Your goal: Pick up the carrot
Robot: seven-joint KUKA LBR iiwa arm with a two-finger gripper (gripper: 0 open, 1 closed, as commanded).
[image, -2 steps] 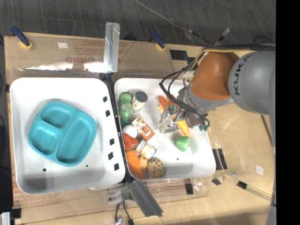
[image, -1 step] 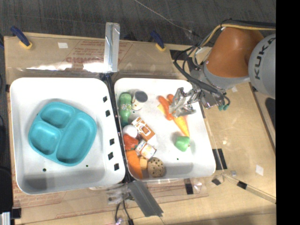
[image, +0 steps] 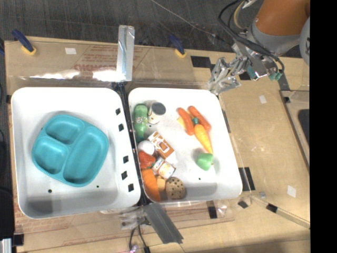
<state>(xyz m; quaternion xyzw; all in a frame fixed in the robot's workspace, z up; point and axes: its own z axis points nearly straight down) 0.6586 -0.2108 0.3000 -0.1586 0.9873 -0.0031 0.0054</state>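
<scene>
A: Where is the carrot (image: 204, 137) lying?

B: In the right bin (image: 225, 141), toward its right side. It lies on the bin floor with the green stub at its upper end and the tip pointing down and to the right.

A: How does it look?

B: A yellow-orange cone, broad near the small teal-green top and tapering to a point. It looks smooth and glossy like a plastic toy. Its colour is paler than that of the two orange-red sausage-shaped pieces (image: 192, 117) just above it, which touch or nearly touch its green end.

A: What else is near it?

B: A green rounded piece (image: 205, 161) sits just below its tip. Along the bin's left wall lies a pile of small items: a green vegetable (image: 140, 121), a round dark-lidded thing (image: 157, 109), small printed cartons (image: 162, 147) and a cookie (image: 175, 187) at the bottom. These lie well apart from the carrot.

A: And the tool (image: 223, 77)?

B: It hangs over the surface (image: 263, 141) just outside the top right corner of the right bin, on the grey arm with the orange band (image: 284, 1). Its metal fingers look spread apart, with nothing between them. It is well apart from the carrot.

A: The left bin (image: 31, 99)?

B: It holds a teal divided plate (image: 70, 149) with three compartments
</scene>
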